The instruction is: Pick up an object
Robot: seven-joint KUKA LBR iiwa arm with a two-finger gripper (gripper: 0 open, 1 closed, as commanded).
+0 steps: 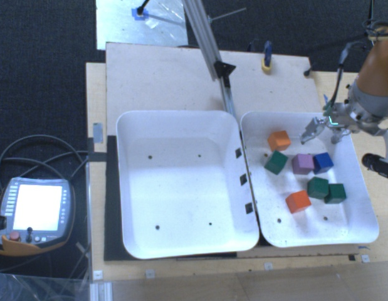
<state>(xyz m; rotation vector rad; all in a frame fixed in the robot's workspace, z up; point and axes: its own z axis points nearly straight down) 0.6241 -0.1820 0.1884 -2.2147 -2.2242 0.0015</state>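
The claw [325, 129] hung open and empty above the right bin [363, 227]. No block was grasped. Selection, descent and lift remained.

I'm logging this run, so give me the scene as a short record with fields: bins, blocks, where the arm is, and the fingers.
left bin: white, shallow, no blocks in it
right bin: holds seven blocks
orange blocks: two
green blocks: three
purple block: touching the blue block
gripper: over the right bin's far edge, fingers open, nothing between them
pendant: left of the bench
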